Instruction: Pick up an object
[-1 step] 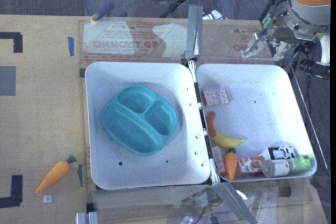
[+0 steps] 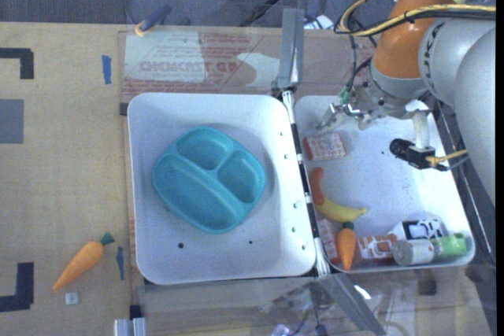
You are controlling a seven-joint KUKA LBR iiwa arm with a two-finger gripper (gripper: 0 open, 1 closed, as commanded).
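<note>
My gripper [image 2: 344, 112] hangs over the back left corner of the right bin [image 2: 449, 193], under the orange band of the arm. Nothing shows in its grasp. Just below it a small red-and-white packet [image 2: 324, 145] lies flat on the bin floor. Along the bin's left wall lie an orange-red sausage shape [image 2: 316, 182], a yellow banana [image 2: 343, 210] and a toy carrot [image 2: 346, 245]. At the front edge are a small carton [image 2: 376, 245], a green-capped bottle [image 2: 429, 249] and a black-and-white item [image 2: 425, 229].
The left bin [image 2: 150, 122] holds a blue divided plate [image 2: 209, 179]. A second toy carrot [image 2: 79, 264] lies on the bench outside the bins at the front left. A black part with a yellow cable [image 2: 411, 152] hangs over the right bin's right half.
</note>
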